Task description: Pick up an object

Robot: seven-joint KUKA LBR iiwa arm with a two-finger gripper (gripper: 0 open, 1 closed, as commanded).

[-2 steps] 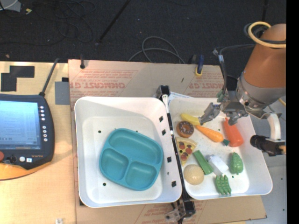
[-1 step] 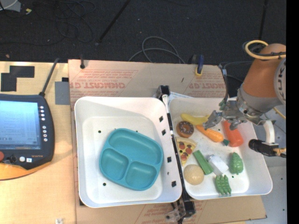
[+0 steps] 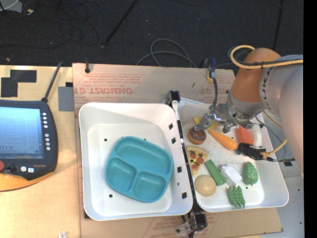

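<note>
Two shallow white bins sit side by side on your desk (image 3: 39,202), and they set the layout for everything else. Your left bin (image 3: 99,120) carries just a teal divided plate (image 3: 138,168), lying flat near its middle, so it reads as the drop-off side. Your right bin (image 3: 277,195) is the source: toy foods are scattered loosely across its floor, apart enough that most can be reached from above.

Your arm (image 3: 267,86) comes in from the right and hangs over the far end of that right bin, with the tool (image 3: 218,120) low among the items there. From this angle you cannot tell whether it is spread or pressed together, and nothing is visibly caught in it.

Just below the tool lies the orange carrot (image 3: 223,139), long, tapered and slanted, probably the likeliest target. Beside it to the left rests a brown chocolate donut (image 3: 196,136), round and flat. Nearer the camera you have a pizza slice (image 3: 197,158), a green stick-shaped piece (image 3: 215,172), a pale round bun-like piece (image 3: 205,185), a green leafy vegetable (image 3: 250,173), a ridged green piece (image 3: 236,196) and a small white bottle-like item (image 3: 231,173). A red piece (image 3: 244,135) sits right of the carrot.
</note>
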